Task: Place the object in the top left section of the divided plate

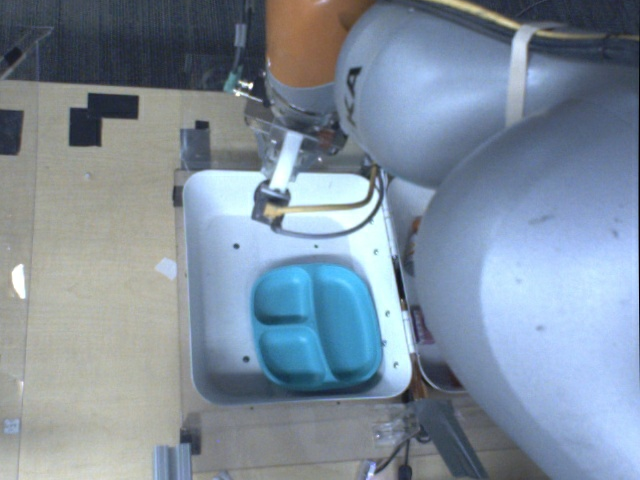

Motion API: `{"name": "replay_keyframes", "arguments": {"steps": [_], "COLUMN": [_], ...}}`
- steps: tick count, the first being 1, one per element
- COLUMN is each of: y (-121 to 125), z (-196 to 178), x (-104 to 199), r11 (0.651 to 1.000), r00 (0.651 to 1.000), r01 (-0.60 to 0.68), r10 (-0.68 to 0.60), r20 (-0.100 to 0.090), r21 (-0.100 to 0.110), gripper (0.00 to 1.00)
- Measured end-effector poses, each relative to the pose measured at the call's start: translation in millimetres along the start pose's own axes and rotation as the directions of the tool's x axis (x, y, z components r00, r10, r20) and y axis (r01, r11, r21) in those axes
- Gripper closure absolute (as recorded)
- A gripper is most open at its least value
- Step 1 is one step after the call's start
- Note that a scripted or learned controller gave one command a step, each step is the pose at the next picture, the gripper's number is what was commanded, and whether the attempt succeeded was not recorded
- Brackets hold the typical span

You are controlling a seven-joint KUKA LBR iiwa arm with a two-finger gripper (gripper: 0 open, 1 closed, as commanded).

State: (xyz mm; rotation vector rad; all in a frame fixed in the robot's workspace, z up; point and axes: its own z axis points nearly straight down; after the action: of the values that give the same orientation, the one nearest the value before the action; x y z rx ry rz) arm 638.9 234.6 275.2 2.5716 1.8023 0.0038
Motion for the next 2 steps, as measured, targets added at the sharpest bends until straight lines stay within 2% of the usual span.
{"name": "replay_keyframes", "arguments": {"steps": [1, 2], "y": [-70, -80], "z": [68, 93], "x": [-24, -50], "r11": [0.932, 0.854], "r00": [0.932, 0.854], "r01": [-0.362, -0.521], "r10": [0.362, 0.521], "r20": [0.002, 0.001], "r21": [0.004, 0.003], "gripper": [1.0, 1.0]}}
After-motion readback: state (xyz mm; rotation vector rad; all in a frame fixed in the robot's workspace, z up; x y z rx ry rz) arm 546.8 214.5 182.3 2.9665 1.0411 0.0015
